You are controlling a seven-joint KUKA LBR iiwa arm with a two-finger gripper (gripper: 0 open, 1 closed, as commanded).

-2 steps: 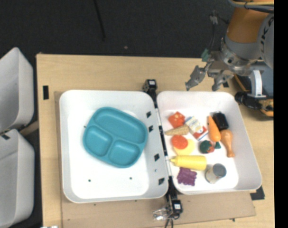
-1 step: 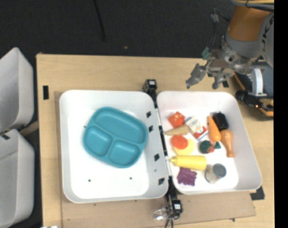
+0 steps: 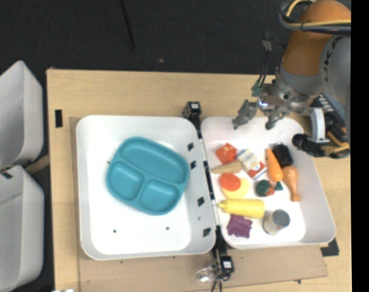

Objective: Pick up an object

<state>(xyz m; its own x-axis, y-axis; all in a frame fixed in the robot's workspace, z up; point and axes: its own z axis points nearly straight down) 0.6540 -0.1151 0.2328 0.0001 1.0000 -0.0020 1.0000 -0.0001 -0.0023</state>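
Wooden bench [image 3: 62,181]; pincer [image 3: 257,117] (seemingly open) hovers above right bin [image 3: 318,221]

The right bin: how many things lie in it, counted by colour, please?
Counted in the right bin, as far as the camera view lets me tell:
Orange or red: 4, among them the carrot and the orange disc
Yellow: 1, the bottle
Purple: 1, the grapes
Black: 1, the block
Grey: 1, the can
Other (tan, white and red, green): 3
Total: 11
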